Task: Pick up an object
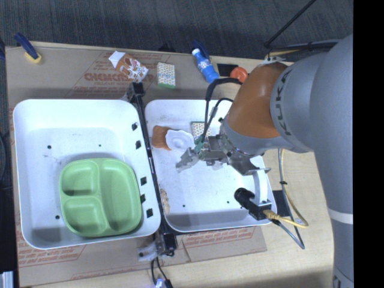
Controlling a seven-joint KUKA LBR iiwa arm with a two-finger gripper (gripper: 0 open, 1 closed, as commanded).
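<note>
A: Arm [282, 110] is the nearest thing to the camera; the orange band and grey wrist cover much of the right bin [180, 218]. Gripper [187, 159] pokes out to the view's left of the wrist, low over the bin floor.

B: Holding anything?

A: Nothing shows between the tips. They look close together, but I can't tell open from shut at this angle.

B: Where's the target?

A: Candidates sit up-view from the tips, in the bin's far-left part: a white piece [177, 140] and an orange piece [159, 137] touching it on the view's left. A small patterned square [197, 127] lies just beside the white one, half tucked under the wrist.

B: Nearest one?

A: The white piece. It's just beyond the tips, toward the far wall and slightly left. Orange is further left, near the wall dividing the bins.

B: Axis?

A: Orange runs roughly near-to-far. White is a rounded blob with no clear long axis. The gripper points left and slightly down in the view, so I judge it needs a short shift toward the far wall before it closes.

B: Left bin?

A: Green tray [99, 197] only, well apart from the gripper. Not the nearer option.

B: Risk?

A: White and orange are touching, so a grab could nudge both.
</note>
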